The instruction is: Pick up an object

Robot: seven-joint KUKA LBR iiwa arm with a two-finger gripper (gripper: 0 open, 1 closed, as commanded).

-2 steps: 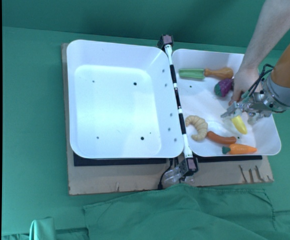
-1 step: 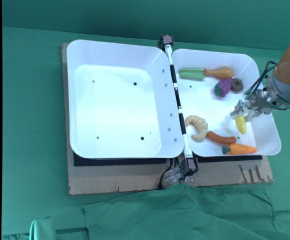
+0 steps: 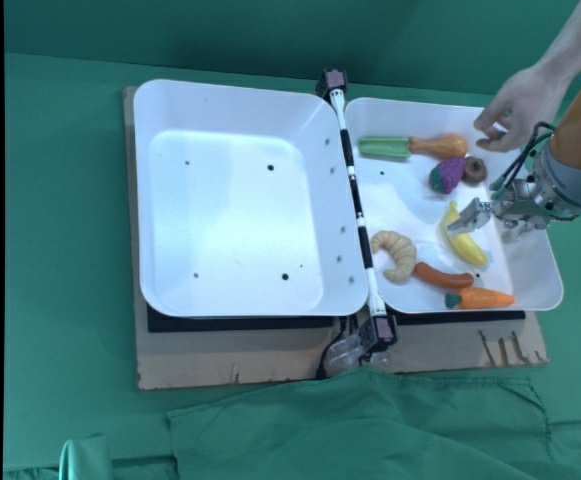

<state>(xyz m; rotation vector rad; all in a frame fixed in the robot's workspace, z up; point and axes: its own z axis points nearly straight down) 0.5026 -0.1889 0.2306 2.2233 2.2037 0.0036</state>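
Camera view records the gripper [image 3: 473, 215] low over the right bin [image 3: 535, 288], its fingers parted — apparently astride the upper end of the yellow banana [image 3: 467, 242], nothing yet clamped. The banana lies flat on the bin floor, running away below the fingertips. Judged: positioned for a close. A human hand [image 3: 510, 108] hovers above the purple fruit [image 3: 447, 175] — interference risk.

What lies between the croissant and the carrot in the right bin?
A red-orange sausage lies between the croissant and the carrot, touching the croissant's lower end, as the camera view shows.
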